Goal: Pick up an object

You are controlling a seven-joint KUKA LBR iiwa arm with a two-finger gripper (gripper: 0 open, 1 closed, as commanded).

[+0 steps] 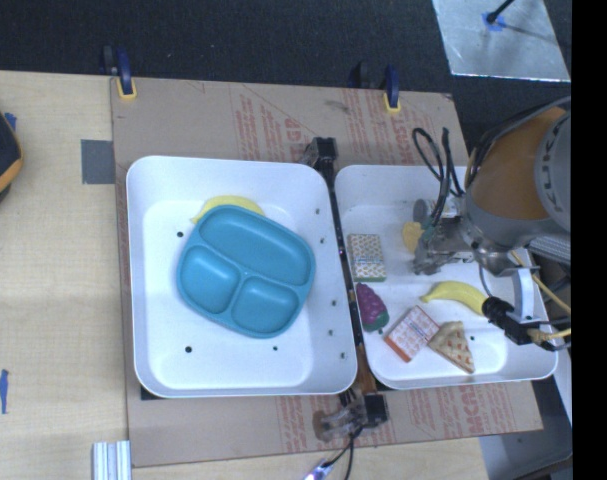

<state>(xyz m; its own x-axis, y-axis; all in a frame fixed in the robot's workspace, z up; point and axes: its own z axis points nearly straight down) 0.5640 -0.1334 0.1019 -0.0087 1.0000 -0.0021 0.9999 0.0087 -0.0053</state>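
White bins are seen side by side on the table, the right bin (543,368) holding a banana (455,293), a red-printed packet (412,332) with unreadable writing, and the jaws (430,258), whose state cannot be told.

Light bright, even, coming from above. White bins (233,378) glow strong, almost washed out at rims. Soft grey shadow under blue plate (245,272), along its lower edge. Dark floor (233,13) at top nearly black, little detail there. Shiny grey patch (498,23) top right catches glare. Picture a bit soft and grainy all over; small things in right bin fuzzy. Arm (518,178) blurry.
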